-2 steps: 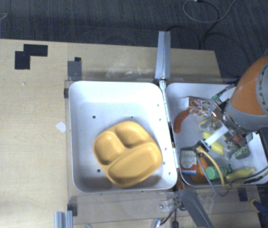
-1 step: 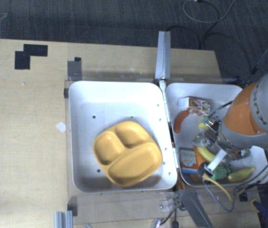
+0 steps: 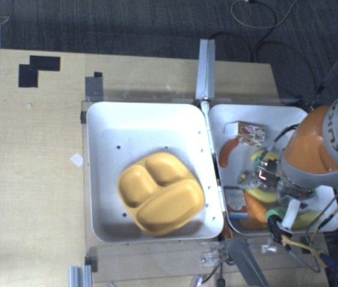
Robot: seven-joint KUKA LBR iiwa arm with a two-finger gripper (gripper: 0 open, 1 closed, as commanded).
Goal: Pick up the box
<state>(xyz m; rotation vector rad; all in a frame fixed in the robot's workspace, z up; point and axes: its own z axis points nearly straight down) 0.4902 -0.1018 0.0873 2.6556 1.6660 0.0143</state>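
A small white box with red and orange print (image 3: 250, 134) lies at the far end of the right bin (image 3: 219, 117). My gripper (image 3: 263, 172) reaches down into the middle of that bin, nearer the camera than the box and apart from it, over a heap of toy food. The grey arm with its orange band (image 3: 312, 148) covers the bin's right side.
Around the gripper lie a red sausage-like piece (image 3: 227, 152), a yellow banana (image 3: 263, 195), an orange carrot-like piece (image 3: 253, 211) and a flat printed packet (image 3: 235, 201). A yellow divided dish (image 3: 160, 192) sits in the left bin (image 3: 103, 160). A metal divider post (image 3: 205, 70) stands between the bins.
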